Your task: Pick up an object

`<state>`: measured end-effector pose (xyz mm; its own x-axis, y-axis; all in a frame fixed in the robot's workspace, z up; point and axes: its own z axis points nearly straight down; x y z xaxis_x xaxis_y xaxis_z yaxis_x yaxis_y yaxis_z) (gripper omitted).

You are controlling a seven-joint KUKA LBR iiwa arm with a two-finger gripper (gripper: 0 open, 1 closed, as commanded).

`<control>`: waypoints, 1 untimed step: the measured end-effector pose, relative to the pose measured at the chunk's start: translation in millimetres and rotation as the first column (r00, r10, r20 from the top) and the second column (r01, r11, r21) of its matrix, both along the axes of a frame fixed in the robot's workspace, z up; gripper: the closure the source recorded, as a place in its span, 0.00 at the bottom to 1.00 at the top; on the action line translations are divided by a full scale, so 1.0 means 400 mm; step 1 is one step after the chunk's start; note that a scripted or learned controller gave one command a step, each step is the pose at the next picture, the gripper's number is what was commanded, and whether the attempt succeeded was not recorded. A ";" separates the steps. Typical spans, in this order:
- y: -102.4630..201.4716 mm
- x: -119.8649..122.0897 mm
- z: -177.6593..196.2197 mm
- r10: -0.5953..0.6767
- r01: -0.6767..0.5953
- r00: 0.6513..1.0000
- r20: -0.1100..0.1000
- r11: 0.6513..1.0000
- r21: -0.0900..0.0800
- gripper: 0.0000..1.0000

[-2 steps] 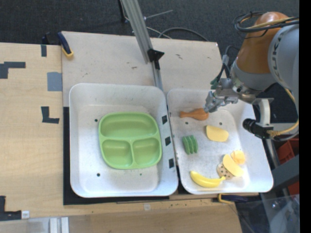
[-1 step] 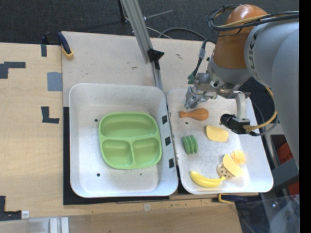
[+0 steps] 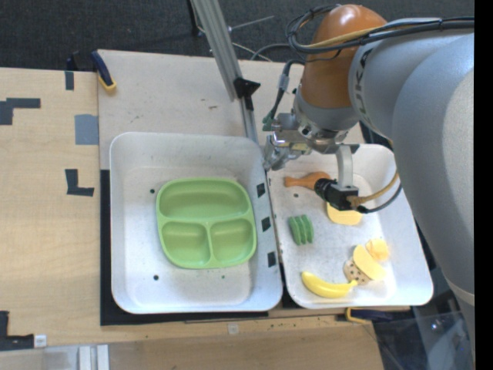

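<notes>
Camera view, green divided tray (image 3: 206, 222) in left bin (image 3: 131, 206), gripper (image 3: 274, 159) low at far-left corner of right bin (image 3: 408, 272), finger state cannot be told, green ridged piece (image 3: 300, 230), orange piece (image 3: 306, 180), banana (image 3: 328, 285) near edge.

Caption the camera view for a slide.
Gripper poised over the right bin of toy food; green tray in the left bin.

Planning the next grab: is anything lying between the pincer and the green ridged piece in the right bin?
Nothing visible. The pincer hangs at the right bin's upper left corner, and the green ridged piece lies below it on bare bin floor. The orange piece sits off to the side.
</notes>
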<state>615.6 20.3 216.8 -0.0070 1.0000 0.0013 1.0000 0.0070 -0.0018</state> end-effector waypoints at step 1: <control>0.153 0.040 0.007 0.001 -0.001 1.000 0.001 1.000 0.001 1.00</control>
